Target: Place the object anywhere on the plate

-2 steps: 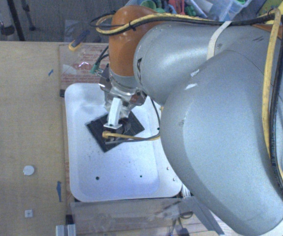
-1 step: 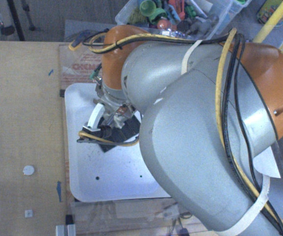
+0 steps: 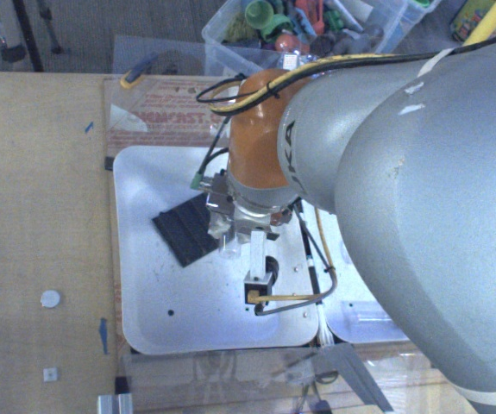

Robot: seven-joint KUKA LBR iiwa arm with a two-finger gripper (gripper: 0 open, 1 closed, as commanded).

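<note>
A dark, flat square plate (image 3: pixel 183 228) lies tilted in the left white bin (image 3: pixel 144 317), toward its left half. My gripper (image 3: pixel 246 253) hangs over the middle of this bin, just right of the plate's right edge, under the orange wrist band (image 3: pixel 256 141). At its lower end there is a small black and yellow piece (image 3: pixel 260 288) with a thin cable running off to the right. I cannot tell whether that piece is a loose object or part of the gripper. The arm hides the bin's upper right part.
The grey arm (image 3: pixel 411 197) covers most of the right bin (image 3: pixel 360 322). A clear tub of coloured toys (image 3: pixel 317 11) stands behind the bins. The wooden bench top (image 3: pixel 32 197) stretches to the left, with a small white disc (image 3: pixel 50 298) on it.
</note>
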